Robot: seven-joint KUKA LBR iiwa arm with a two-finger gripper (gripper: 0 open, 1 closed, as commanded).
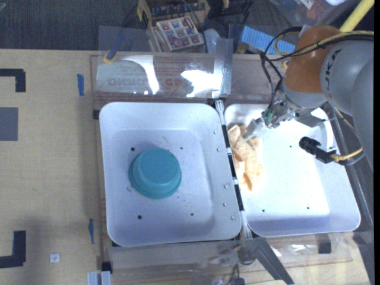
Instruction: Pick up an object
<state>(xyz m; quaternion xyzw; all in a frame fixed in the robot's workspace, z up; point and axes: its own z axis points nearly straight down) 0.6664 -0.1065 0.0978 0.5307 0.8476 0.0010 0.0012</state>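
Two white bins are seen on the bench: teal bowl (155,172) in left bin (119,123), orange cloth (246,156) at right bin's (309,212) left wall, gripper (256,127) just above it, grip state unclear.

The grey arm (350,70) with its orange band (312,61) is reaching in from the right over the right bin (309,212), and its gripper (254,128) is hanging just beside the upper end of a crumpled orange cloth (246,156). The cloth is lying along the left wall of that bin. In the left bin (119,218), a round teal bowl (155,172) is sitting upside down, left of the middle.
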